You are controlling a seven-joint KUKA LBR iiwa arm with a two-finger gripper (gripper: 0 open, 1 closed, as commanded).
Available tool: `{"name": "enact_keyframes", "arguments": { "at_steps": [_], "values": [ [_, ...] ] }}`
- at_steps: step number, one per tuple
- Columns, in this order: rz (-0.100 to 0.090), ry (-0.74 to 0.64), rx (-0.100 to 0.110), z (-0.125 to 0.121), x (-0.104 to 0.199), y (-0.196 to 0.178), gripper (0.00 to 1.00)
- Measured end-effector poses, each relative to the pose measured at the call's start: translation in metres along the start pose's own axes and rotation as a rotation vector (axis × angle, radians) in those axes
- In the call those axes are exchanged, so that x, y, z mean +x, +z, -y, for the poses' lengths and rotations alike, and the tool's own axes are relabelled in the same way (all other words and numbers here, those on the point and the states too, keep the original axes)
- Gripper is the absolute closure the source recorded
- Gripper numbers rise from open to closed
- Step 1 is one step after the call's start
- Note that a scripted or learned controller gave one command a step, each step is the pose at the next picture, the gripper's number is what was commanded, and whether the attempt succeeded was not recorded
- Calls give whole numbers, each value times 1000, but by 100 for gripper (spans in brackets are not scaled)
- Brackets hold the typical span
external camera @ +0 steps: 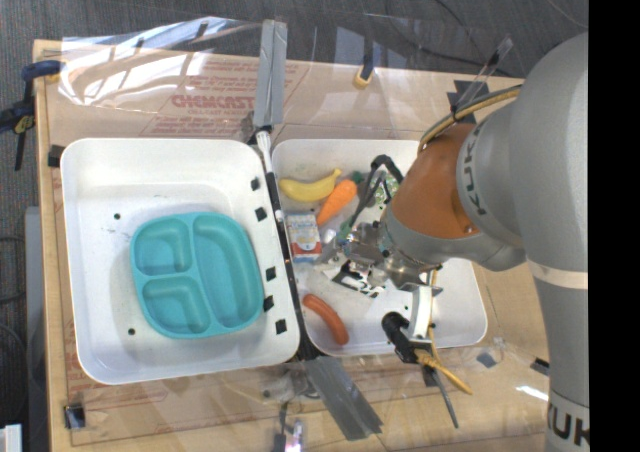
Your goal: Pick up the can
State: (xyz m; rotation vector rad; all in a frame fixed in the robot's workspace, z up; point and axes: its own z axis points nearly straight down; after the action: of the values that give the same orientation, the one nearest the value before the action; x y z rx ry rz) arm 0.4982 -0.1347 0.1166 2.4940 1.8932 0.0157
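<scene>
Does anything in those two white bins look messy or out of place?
Nothing looks spilled or broken. The teal tray lies flat in the left bin; a banana, carrot and sausage lie loose in the right bin.

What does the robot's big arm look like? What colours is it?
The arm is fat, round and smooth, mostly grey, with a shiny orange band just above the wrist. White letters run along its grey shell. Thin dark cables loop beside it. At its end sits a claw of dark metal parts.
</scene>
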Motion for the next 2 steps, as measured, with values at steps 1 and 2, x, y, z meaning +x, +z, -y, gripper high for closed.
{"name": "enact_keyframes", "arguments": {
  "at_steps": [1, 2],
  "values": [
    [2, -4, 1, -1, -1, -10, 100],
    [2, 74, 15, -14, -60, -161, 100]
  ]
}}
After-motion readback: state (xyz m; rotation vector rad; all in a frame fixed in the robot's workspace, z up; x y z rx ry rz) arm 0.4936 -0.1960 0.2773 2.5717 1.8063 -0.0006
